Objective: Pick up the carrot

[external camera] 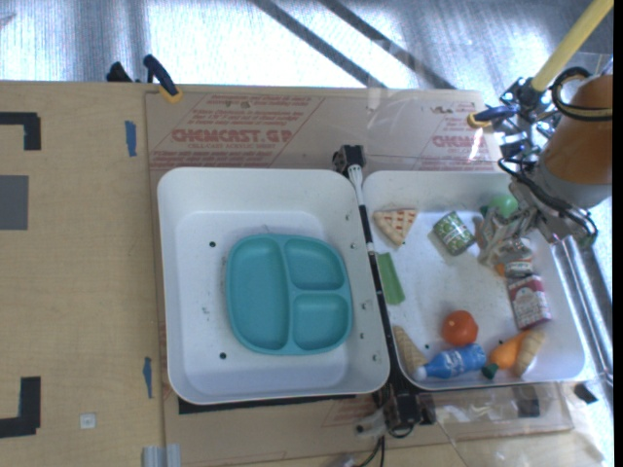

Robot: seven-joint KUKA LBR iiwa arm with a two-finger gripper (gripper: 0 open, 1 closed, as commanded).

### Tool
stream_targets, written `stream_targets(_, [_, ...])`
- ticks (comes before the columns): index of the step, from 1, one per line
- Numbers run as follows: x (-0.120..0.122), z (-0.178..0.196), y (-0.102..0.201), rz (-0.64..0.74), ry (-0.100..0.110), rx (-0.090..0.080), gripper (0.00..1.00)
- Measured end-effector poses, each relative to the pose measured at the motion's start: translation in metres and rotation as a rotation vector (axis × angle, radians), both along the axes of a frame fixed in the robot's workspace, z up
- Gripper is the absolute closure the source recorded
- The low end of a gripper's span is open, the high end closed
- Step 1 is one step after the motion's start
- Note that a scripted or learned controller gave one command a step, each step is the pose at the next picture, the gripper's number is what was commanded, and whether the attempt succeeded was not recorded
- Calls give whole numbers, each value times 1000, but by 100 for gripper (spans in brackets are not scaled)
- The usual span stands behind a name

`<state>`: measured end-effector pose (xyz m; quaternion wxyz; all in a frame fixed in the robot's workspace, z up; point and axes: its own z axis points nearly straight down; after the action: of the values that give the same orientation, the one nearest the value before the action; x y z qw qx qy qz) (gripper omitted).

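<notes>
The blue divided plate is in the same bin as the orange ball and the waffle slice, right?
No. The camera view shows the blue divided plate alone in the left bin. The orange ball and the waffle slice lie in the right bin.

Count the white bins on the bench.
2: the left bin holds a teal divided plate; the right bin holds the toy food, carrot near its front right corner.

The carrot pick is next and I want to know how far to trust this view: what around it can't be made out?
- Gripper: blurred among wrist parts in the camera view; open or shut unreadable.
- Carrot: small, pressed against the blue bottle and a pale item; its full length is unclear.
- Arm: cut off by the right edge.
- Red packet: label too small to read.
</notes>
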<state>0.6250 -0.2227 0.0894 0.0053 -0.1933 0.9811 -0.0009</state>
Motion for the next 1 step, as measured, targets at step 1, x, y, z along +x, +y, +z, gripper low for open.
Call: stream_targets(1, [2, -1, 6, 2, -1, 9, 0])
